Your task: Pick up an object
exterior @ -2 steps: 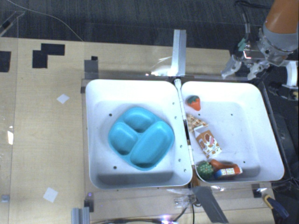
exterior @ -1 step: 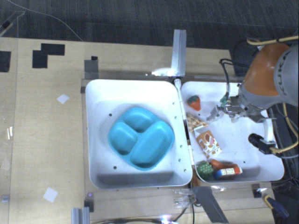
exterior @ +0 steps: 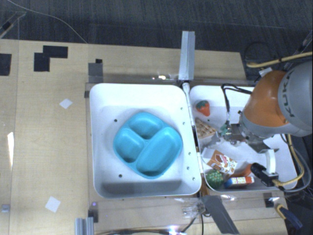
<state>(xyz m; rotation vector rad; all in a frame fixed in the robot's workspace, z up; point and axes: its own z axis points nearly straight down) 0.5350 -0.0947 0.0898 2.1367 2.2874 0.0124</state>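
A: Where's the gripper [exterior: 226, 133]?
B: Low in the right bin [exterior: 288, 153]; its grip I cannot tell. Waffle [exterior: 204, 129] at nine o'clock.
A: Risk?
B: Crowding; it may nudge the carton [exterior: 222, 162].

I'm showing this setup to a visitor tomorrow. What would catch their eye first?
The bright blue divided tray fills the middle of the left bin. At right, the grey arm's orange band hangs over the right bin, above small items such as a strawberry and a green ball.
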